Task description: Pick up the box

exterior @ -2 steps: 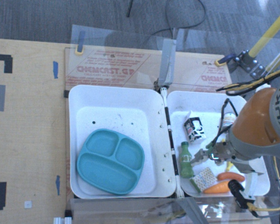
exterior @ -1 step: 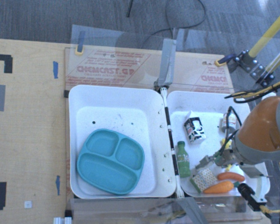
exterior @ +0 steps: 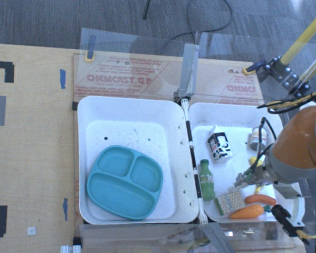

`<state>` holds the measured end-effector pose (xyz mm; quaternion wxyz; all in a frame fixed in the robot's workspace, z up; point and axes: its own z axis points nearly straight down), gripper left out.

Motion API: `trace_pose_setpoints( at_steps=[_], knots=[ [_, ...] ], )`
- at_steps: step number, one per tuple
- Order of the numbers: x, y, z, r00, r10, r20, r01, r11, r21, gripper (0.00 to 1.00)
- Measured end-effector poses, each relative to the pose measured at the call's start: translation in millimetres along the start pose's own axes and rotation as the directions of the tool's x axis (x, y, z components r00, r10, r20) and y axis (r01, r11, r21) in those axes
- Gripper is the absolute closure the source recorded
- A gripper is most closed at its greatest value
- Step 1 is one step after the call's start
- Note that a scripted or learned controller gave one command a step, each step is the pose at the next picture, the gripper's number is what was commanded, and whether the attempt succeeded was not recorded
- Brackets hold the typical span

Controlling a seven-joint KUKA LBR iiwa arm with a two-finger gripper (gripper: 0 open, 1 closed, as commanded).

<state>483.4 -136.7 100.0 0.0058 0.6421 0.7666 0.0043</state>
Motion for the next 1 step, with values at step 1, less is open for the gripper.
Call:
trace_pose_setpoints(
  at_steps=[1],
  knots=[
    [-0.3, -0.2, 0.0, 1.0, 0.0, 0.0, 0.0, 1.0, 0.0, 0.0]
  ],
)
